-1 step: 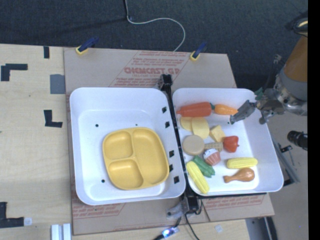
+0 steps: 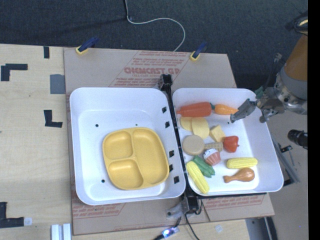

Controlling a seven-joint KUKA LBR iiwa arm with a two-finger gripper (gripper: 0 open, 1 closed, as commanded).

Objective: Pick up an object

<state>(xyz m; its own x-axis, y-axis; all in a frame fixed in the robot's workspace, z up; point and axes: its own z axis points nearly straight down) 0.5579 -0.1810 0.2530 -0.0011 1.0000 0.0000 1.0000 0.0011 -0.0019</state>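
At the near edge of the right bin [image 2: 270, 149] lie a corn cob [image 2: 197, 177], slanting along the near left corner, and a brown drumstick [image 2: 239, 175] just to its right. A second corn cob [image 2: 241, 162] sits just beyond the drumstick, and a green vegetable [image 2: 204, 166] lies against the first cob. Next to it is a small pink cupcake [image 2: 212, 157], with a round tan disc [image 2: 193, 145] just left of it. A red pepper [image 2: 230, 143] rests near the middle of the bin, and a yellow cheese wedge [image 2: 217, 133] is just left of the pepper. Two pale yellow pieces [image 2: 196, 126] sit farther back on the left. Along the far side lie a long red carrot [image 2: 195, 109] and, to its right, a smaller orange carrot [image 2: 224, 109].

The claw [image 2: 250, 109] hangs over the far right part of this bin, reaching in from the right. Its dark fingers are spread apart with nothing between them. The orange carrot's tip is just left of the left finger [image 2: 241, 111], near but apart; the red pepper lies nearer the camera, well clear.

The left bin [image 2: 85, 134] holds a yellow divided plate [image 2: 135, 157].
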